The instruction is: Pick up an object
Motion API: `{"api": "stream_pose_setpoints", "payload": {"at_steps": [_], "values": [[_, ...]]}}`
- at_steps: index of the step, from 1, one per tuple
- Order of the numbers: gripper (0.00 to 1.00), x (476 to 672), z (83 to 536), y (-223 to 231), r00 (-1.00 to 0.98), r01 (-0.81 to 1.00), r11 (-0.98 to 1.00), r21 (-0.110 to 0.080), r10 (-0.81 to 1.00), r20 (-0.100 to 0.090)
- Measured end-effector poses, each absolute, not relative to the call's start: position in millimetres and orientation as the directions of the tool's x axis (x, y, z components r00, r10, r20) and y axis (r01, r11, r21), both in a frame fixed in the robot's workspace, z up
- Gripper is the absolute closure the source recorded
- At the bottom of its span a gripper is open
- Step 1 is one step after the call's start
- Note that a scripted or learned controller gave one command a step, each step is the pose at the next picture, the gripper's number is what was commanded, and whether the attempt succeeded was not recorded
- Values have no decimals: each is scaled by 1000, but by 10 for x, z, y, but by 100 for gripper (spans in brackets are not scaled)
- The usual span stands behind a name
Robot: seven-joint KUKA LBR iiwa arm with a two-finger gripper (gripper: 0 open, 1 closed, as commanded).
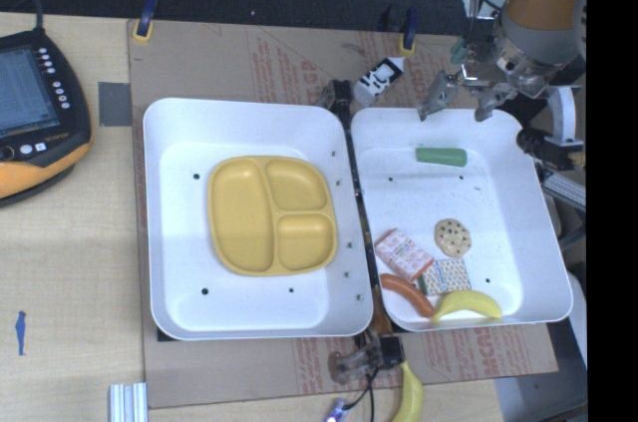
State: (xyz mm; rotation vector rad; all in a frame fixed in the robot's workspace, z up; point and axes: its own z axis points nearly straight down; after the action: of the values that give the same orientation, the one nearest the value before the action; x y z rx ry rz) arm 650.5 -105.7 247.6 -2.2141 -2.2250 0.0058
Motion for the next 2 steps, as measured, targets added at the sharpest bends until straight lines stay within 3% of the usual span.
{"api": "stream_pose_setpoints", "payload": {"at_steps": [1, 2], "values": [[0, 5900, 1805, -1442, -5, 1000, 5, -6, 1000, -2], [0, 6526, 1402, -1633, -6, 1000, 6, -4, 1000, -1]]}}
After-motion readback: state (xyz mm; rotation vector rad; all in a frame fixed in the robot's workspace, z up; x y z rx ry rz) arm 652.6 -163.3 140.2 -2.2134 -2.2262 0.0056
